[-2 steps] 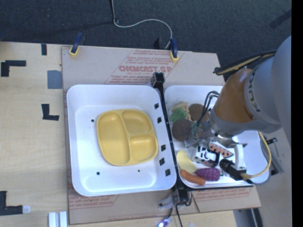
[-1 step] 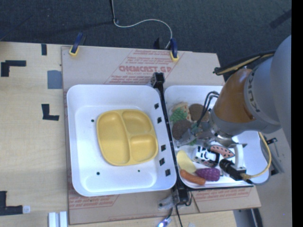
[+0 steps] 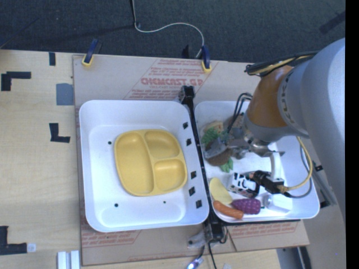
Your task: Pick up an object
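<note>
Camera view: we see two shallow white bins side by side on the bench. The left bin (image 3: 95,167) contains a yellow divided plate (image 3: 150,161) with three compartments, lying flat near the bin's centre.

The right bin (image 3: 300,206) holds a cluster of small objects. Along its near edge we identify a pale yellow piece (image 3: 220,189), an orange carrot-shaped item (image 3: 227,209) just below it, and a purple item (image 3: 247,206) touching the carrot's right end. A black-and-white object (image 3: 245,182) lies just above the purple item. Toward the far left of this bin we see a green leafy item (image 3: 212,133) and a further green scrap (image 3: 226,165).

The arm (image 3: 314,94) enters from the right, and its orange band (image 3: 266,102) sits over the right bin. The gripper (image 3: 220,144) is low over the far-left part of that bin, beside the green leafy item. The claw is dark and blurred against the objects under it, so we cannot tell whether it stands wide, narrow or closed on anything.

A thin white cable (image 3: 168,27) loops across the dark floor beyond the bench.
</note>
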`<state>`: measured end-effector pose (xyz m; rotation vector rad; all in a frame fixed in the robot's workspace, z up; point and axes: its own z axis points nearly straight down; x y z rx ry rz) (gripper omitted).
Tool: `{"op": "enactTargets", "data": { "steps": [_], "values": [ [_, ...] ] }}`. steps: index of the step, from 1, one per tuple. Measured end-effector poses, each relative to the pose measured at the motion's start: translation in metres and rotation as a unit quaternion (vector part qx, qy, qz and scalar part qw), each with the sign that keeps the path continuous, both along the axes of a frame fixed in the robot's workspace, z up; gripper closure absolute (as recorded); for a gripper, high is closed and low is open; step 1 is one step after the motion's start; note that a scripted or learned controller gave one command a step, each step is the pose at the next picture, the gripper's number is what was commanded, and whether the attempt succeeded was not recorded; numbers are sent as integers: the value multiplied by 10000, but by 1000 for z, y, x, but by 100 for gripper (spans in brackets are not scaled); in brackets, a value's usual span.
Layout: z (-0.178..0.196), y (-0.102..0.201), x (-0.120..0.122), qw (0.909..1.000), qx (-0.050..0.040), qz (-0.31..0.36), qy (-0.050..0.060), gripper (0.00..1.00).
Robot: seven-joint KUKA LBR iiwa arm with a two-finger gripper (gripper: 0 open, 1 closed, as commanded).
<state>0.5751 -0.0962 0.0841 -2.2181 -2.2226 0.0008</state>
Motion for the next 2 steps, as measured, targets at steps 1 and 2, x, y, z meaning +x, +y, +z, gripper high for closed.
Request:
{"op": "enactTargets", "data": {
  "steps": [1,2],
  "values": [
    [11,0,-1,10000,1,-4,-7,100],
    [106,63,23,10000,3,31,-42,100]
  ]
}}
